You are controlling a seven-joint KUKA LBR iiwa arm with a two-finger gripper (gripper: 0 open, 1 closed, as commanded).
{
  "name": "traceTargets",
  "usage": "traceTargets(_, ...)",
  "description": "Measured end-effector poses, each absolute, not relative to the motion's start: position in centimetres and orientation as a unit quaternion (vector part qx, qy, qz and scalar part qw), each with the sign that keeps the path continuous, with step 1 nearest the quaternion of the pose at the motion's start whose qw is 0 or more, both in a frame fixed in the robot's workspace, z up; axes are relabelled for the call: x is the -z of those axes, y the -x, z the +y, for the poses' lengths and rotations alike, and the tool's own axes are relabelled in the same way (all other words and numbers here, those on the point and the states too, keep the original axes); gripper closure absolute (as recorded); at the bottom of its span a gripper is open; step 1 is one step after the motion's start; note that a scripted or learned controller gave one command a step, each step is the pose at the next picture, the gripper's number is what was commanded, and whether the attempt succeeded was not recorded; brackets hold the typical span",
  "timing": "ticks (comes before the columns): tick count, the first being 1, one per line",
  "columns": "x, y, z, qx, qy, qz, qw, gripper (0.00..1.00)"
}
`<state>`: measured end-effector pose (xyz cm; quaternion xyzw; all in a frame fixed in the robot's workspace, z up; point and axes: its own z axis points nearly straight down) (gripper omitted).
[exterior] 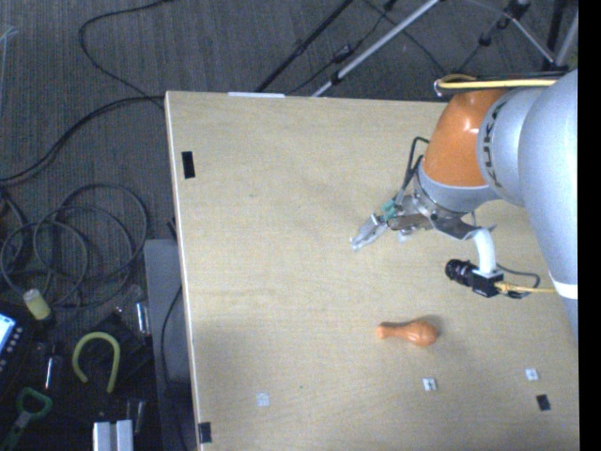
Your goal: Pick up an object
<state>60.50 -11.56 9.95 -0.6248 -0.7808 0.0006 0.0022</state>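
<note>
An orange, pear-shaped object (410, 332) lies on its side on the pale wooden bench top (282, 252), at the lower middle right, with its narrow end pointing left. My gripper (366, 236) hangs over the bench above and a little left of that object, well apart from it, and points down and to the left. Nothing shows at its tip. The grey arm with its orange band (460, 148) comes in from the right.
A small black device (472, 277) on a white bracket with a yellow cable hangs below the wrist. Small square markers (429, 383) dot the bench's front. The bench's left edge (178, 252) drops to a floor with cables and tools.
</note>
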Motion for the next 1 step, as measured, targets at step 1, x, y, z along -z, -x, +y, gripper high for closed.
traceTargets(1,-10.78,-60.47,-11.53,-0.0003,0.625,-0.780,0.003,1.00)
